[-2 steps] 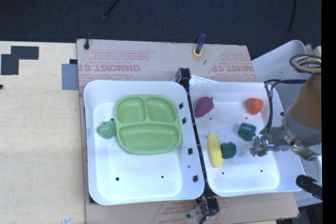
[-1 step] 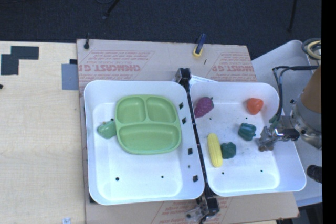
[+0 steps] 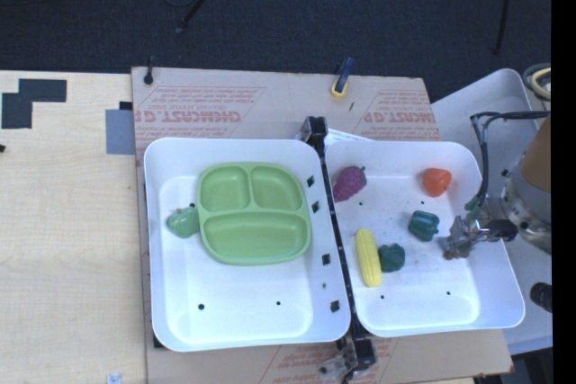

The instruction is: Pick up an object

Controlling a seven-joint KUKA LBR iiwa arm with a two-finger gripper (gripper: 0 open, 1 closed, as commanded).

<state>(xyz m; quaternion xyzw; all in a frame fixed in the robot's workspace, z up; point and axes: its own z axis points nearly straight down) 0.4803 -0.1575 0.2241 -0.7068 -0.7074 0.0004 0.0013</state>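
Camera view: tool sits low over the right bin, near its right wall, arm coming in from the right edge. Fingers are small and blurred against the bin floor, so I cannot tell how far apart they are, and nothing is visibly between them. Closest object is a dark green pepper-shaped toy, just beside the tool on its left and slightly farther up the view; can't tell if they touch. Further left of the tool, a second dark green piece lies touching or nearly touching a yellow corn cob, which lies lengthwise near the divider between the bins. Up-view from the tool, an orange toy sits near the far wall of the same bin, apart from the rest. A purple eggplant-like toy is well to the tool's left, close to the far left corner of the right bin. Left bin is well apart from the tool; it carries a light green divided plate with a small green object touching the plate's left edge. Both bins rest on cardboard on the table.
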